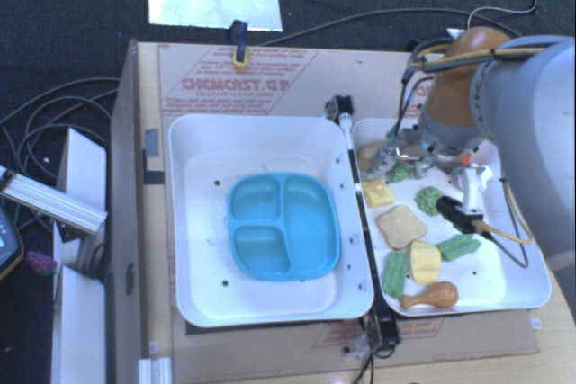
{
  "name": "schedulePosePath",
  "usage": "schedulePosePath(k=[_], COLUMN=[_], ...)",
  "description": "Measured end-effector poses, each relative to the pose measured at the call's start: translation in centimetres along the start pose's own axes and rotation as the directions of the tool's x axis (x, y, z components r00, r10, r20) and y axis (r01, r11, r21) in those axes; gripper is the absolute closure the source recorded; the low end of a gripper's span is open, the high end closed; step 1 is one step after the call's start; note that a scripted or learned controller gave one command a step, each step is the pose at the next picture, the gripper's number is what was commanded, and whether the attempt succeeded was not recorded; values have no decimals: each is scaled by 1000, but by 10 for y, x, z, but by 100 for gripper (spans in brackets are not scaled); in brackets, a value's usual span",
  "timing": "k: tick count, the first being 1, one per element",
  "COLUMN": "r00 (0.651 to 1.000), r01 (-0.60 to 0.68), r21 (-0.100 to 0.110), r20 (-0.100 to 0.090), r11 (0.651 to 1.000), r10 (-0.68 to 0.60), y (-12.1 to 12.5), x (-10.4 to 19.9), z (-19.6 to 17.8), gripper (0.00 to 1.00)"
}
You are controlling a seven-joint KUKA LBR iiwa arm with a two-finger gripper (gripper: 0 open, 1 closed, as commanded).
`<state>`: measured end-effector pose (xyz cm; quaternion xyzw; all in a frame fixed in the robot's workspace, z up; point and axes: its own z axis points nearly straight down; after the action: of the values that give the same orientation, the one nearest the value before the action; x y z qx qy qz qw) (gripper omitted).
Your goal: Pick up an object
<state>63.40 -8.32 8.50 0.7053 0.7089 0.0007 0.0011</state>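
My gripper (392,161) is down in the far left part of the right bin (531,283), under the grey arm with its orange band. Something pale (367,156) lies just left of it and a bit of green (416,168) just right of it. In front of it lie a yellow cheese wedge (378,192), a slice of toast (401,226), a green broccoli piece (428,198), a green bean bunch (460,246), a yellow piece (425,263), a green pod (395,273) and a brown drumstick (430,295).
The left bin (202,193) holds a blue divided plate (283,225). A black-and-white clamp (341,109) sits at the far end of the wall between the bins. The arm covers the right bin's far right corner.
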Motion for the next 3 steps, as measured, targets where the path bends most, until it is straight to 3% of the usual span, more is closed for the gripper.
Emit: schedulePosePath(k=[1, 3], r00=[1000, 1000], r01=[-13, -12], r21=[57, 58], r20=[-1, -7], r11=[998, 998], r10=[13, 13], y=[23, 24], x=[-8, -14], z=[5, 6], gripper=[0, 0])
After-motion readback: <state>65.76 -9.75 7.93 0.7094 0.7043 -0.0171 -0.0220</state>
